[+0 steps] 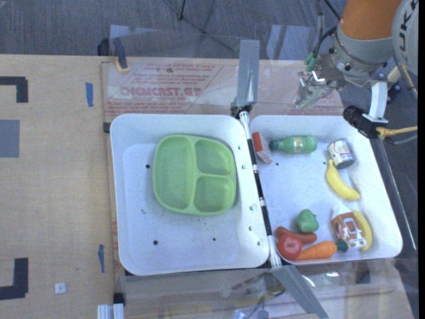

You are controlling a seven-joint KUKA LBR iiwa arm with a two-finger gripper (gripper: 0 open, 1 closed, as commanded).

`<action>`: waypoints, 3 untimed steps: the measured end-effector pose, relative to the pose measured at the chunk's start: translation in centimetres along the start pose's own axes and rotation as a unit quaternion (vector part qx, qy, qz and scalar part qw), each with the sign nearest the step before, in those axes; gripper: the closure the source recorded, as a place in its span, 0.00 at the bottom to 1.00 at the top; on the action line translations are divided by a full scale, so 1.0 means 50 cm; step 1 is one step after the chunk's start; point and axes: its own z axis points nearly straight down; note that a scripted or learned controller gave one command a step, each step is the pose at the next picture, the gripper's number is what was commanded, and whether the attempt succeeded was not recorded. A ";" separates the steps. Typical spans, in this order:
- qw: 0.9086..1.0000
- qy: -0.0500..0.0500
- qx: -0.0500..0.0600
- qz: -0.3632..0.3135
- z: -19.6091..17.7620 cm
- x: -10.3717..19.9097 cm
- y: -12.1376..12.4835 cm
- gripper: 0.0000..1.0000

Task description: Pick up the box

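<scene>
An orange and white box [346,229] lies in the right bin [388,198], near its front right corner, beside a yellow banana [363,227]. A small red box [261,149] leans against that bin's left wall. My gripper [311,93] hangs above the bench behind the right bin's far edge, well away from both boxes, with nothing seen in it.
The right bin also holds a green bottle [294,144], a can [340,153], a second banana [340,181], a green pepper [306,221], a tomato [289,245] and a carrot [319,250]. A green divided plate [195,174] sits in the left bin [126,178].
</scene>
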 end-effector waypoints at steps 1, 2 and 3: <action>0.999 0.000 -0.001 0.036 -0.285 0.133 0.017 1.00; 0.999 0.000 -0.001 0.036 -0.285 0.134 0.017 0.00; 0.999 -0.002 -0.003 0.034 -0.308 0.137 0.019 1.00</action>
